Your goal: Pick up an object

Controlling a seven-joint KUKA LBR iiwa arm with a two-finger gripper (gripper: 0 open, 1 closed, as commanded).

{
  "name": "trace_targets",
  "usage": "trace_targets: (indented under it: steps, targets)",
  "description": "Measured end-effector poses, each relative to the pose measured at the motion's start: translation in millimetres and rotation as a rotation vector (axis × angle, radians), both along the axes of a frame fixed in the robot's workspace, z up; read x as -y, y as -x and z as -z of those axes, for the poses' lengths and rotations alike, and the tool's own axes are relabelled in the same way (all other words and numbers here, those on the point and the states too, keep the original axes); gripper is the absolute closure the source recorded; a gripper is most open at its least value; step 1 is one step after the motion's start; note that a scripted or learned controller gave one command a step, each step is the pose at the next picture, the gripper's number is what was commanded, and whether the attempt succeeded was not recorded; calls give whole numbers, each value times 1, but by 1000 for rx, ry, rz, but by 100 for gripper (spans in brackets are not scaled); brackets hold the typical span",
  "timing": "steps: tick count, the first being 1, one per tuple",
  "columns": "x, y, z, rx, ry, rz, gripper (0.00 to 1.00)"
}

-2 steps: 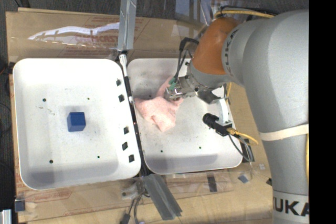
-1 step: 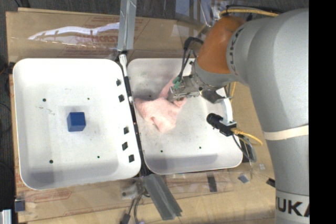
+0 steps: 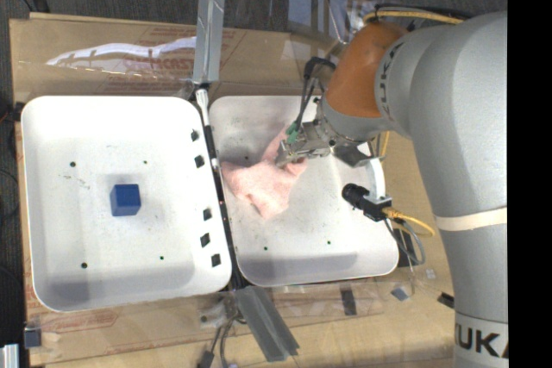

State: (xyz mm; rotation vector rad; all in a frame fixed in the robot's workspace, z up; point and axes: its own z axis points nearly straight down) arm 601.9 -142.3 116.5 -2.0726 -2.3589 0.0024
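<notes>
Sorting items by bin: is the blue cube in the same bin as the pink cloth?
No, the blue cube sits in the left bin, while the pink cloth lies in the right bin.

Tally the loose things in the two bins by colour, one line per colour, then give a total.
Blue: 1, the blue cube in the left bin.
Pink: 1, the pink cloth in the right bin, with the end effector at its upper edge.
Total: 2

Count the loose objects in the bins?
2. A blue cube sits in the left bin; a pink cloth lies in the right bin, under the gripper. The arm may hide more.
</notes>
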Motion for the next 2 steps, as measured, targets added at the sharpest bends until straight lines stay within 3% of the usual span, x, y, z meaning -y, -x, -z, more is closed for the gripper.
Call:
trace_targets:
  steps: [1, 2]
  targets:
    - [0, 0, 0, 0, 0, 0, 0]
    - [2, -5, 24, -1, -1, -13, 0]
